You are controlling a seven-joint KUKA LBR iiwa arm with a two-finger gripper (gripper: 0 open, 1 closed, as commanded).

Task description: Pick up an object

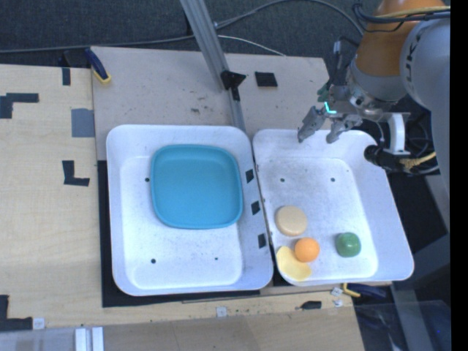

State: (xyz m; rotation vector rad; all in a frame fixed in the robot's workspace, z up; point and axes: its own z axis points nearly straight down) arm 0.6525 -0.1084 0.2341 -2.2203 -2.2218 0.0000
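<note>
My gripper [322, 131] hangs over the far edge of the right bin [380, 196], its two fingers spread apart with nothing between them. Near the bin's front edge lie a beige round piece [291, 220], an orange ball [306, 250] resting partly on a yellow piece [291, 266], and a green ball [348, 244]. All of them sit well in front of the gripper, toward the camera.
The left bin [131, 196] holds a blue square plate [196, 186]. A slanted metal pole [212, 50] rises behind the bins. Cables and the arm's body crowd the right bin's far right corner.
</note>
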